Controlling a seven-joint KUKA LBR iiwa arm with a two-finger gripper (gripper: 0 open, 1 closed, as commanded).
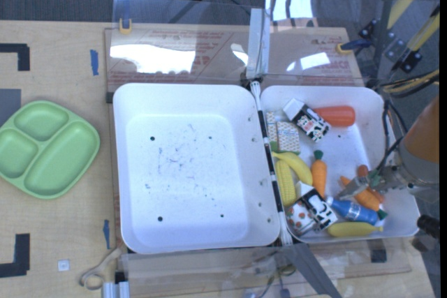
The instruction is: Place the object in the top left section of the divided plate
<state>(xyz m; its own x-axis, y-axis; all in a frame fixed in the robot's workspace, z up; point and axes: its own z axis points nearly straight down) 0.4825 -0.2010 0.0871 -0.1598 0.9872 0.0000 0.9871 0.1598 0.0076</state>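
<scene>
The green divided plate (pixel 46 149) lies on the wooden bench at the far left, outside the bins, with two small sections at its top and one long section below. My gripper (pixel 357 185) reaches in from the right, low inside the right bin (pixel 370 143). It sits among small orange pieces (pixel 368 199) and just above a blue bottle (pixel 353 211). Whether it holds anything is hidden by the clutter. The grey arm with its orange band (pixel 422 139) stands at the right edge.
The right bin also holds a red sausage (pixel 335 115), a black-and-white box (pixel 307 120), a patterned packet (pixel 286 137), a banana (pixel 294 167), corn (pixel 286 186), a carrot (pixel 319 176) and a yellow piece (pixel 353 228). The left bin (pixel 185 164) lies between plate and gripper.
</scene>
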